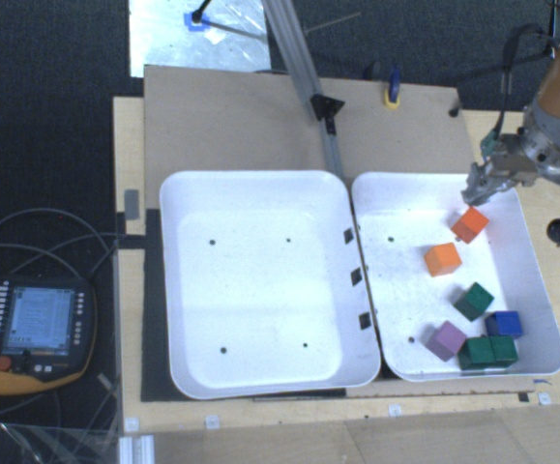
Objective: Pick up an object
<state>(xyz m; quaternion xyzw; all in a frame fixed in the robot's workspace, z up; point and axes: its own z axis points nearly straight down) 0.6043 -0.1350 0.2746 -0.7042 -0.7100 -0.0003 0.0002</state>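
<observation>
The two-finger gripper hangs just above the tilted orange-red cube at the back of the right white bin — fingers look narrow and empty. Cube's skewed, so a closing pinch could just skid it away.

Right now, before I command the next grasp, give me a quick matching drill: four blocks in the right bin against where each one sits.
Blocks:
1. red-orange block
2. purple block
3. blue block
4. light orange block

Places:
A. between the red-orange block and the dark green block
B. directly under the gripper, farthest up the bin
C. near the front rim, left of the green block
D. by the right wall, just above the green block

Pairs: 1-B, 2-C, 3-D, 4-A
</observation>
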